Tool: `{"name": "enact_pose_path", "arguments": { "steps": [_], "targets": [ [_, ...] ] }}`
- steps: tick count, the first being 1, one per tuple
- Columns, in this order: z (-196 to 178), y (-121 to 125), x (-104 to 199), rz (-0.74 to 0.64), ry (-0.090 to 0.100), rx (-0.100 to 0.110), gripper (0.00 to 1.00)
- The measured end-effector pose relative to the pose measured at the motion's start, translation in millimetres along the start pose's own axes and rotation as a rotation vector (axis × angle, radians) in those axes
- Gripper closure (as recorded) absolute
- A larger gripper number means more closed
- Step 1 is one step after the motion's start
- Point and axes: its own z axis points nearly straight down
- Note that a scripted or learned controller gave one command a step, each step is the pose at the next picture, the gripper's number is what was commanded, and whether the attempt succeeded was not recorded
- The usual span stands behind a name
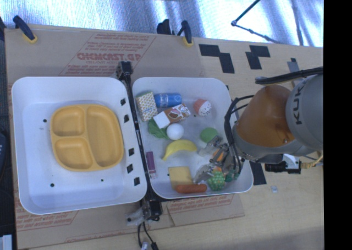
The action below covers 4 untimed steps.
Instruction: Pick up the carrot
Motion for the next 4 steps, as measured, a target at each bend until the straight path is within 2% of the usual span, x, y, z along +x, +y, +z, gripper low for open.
{"name": "enact_pose_path", "arguments": {
  "steps": [1,2,3,4],
  "targets": [
    [-10,1,-1,-0.003,-0.001,0.000,1.00],
    [-107,75,42,0.094,-0.003,-0.001,1.00],
    [-138,31,15,-0.125,-0.004,0.001,1.00],
    [-12,12,7,-0.197,0.002,0.001,1.00]
  ]
}}
